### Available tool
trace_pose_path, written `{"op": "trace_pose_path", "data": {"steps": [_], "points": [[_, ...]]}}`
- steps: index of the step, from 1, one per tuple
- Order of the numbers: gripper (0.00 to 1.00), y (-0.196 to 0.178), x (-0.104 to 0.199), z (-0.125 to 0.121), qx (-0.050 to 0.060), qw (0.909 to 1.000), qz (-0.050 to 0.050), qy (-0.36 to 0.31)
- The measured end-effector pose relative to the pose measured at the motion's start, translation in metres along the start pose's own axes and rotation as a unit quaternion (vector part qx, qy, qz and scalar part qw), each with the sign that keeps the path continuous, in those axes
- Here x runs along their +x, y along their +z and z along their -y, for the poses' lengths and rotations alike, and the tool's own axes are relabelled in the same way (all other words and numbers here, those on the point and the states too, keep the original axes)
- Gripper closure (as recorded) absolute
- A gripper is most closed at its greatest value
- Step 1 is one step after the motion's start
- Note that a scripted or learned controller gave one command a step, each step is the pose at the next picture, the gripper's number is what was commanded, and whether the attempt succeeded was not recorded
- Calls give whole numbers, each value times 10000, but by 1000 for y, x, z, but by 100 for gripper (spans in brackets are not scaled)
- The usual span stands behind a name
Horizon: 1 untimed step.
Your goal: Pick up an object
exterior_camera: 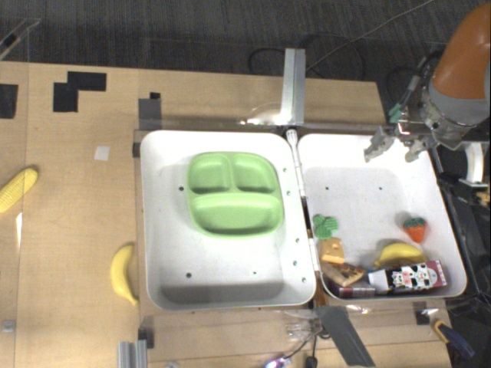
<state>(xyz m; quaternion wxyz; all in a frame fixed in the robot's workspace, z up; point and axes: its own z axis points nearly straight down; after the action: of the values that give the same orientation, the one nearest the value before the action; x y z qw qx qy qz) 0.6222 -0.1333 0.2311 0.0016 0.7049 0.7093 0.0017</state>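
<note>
My gripper (pixel 397 146) hangs over the back edge of the right bin (pixel 360 198), its two fingers spread apart with nothing between them, so it is open. Well below it, along the bin's front, lie a yellow banana (pixel 397 253), a small strawberry toy (pixel 415 228), a green broccoli piece (pixel 325 225), a tan cheese-like wedge (pixel 331 251) and a cow-print carton (pixel 406 277) lying on its side. The gripper is clear of all of them.
The left bin (pixel 161 282) holds a green divided plate (pixel 233 192). On the bench to the left lie a second banana (pixel 123 273) and a corn cob (pixel 15 191). A metal post (pixel 294 87) stands behind the bins.
</note>
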Motion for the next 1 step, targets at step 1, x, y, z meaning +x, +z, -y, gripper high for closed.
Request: {"op": "trace_pose_path", "data": {"steps": [1], "points": [[0, 13, 29, -38, -9, 9986, 0, 535]]}}
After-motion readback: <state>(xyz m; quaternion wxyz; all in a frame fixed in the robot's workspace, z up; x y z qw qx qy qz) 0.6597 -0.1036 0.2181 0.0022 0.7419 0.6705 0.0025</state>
